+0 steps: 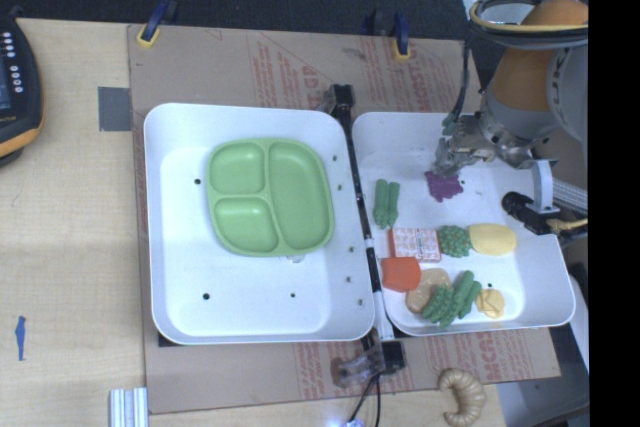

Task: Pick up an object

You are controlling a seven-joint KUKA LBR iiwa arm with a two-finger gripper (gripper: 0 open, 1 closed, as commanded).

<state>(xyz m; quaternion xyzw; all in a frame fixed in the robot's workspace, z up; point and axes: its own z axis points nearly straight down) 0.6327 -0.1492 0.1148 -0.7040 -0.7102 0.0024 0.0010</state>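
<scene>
Over right bin [560,285]: gripper [452,160] sits just above purple toy [443,185], touching its top
Grip: can't tell whether anything is pinched
Risk: toy could slip free on lifting, a shallow catch on its edge

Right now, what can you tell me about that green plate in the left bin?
The green plate is pale green, looks like smooth plastic, and has rounded corners. Raised ridges split it into three compartments: two smaller ones on the left, one long one on the right. It lies flat, turned slightly askew, on the floor of the left bin, toward its upper middle. No food sits in it, and the gripper is away over the other bin.
</scene>
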